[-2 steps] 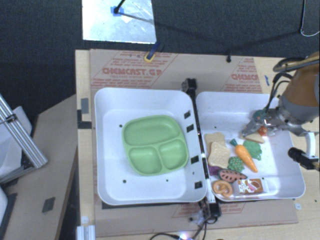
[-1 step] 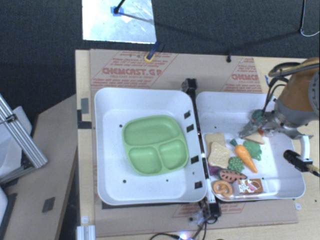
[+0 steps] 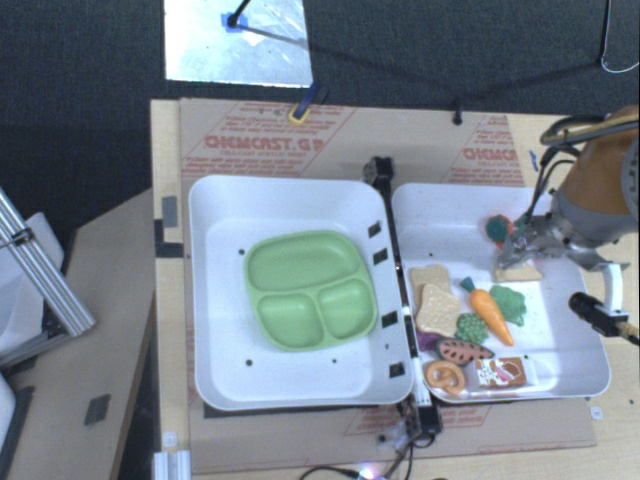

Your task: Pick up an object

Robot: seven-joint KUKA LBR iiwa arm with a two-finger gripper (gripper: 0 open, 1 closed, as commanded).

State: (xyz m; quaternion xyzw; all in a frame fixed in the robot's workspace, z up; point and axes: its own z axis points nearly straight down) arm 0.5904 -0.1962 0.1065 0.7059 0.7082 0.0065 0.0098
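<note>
- The bench carries 2 white bins: the left bin [image 3: 215, 268] holds a green divided tray [image 3: 310, 288], and the right bin [image 3: 440, 218] holds the toy food items
- The arm [image 3: 600, 183] reaches in from the right, and its gripper [image 3: 518, 253] sits low over the upper part of the right bin
- Gripper state: cannot be determined, because the tool end is small and blurred against the bin floor, and no item can be confirmed in its grasp
- Nearest candidates: a small tan piece [image 3: 520, 272] lies directly under the tool end, and a red and green item [image 3: 498, 229] lies just beside it toward the upper left
- Other candidates lie lower in the right bin: 2 bread slices [image 3: 436, 300], a carrot [image 3: 487, 311], a green leafy piece [image 3: 510, 303], a green bumpy piece [image 3: 471, 327], a pretzel [image 3: 444, 375] and a printed card [image 3: 503, 372]
- Judged step: descent onto, or closure on, the tan piece
- Recommended practice: centre the tool over 1 item only, so that the neighbouring red and green item is not caught or pushed
- The tan piece looks flat and thin; it is likely to slip, so seat the tool fully against the bin floor before closing
- Lift vertically and slowly, then check that the item rises with the tool
- Risk: a flat item may stay on the floor, and a retry should be expected
</note>
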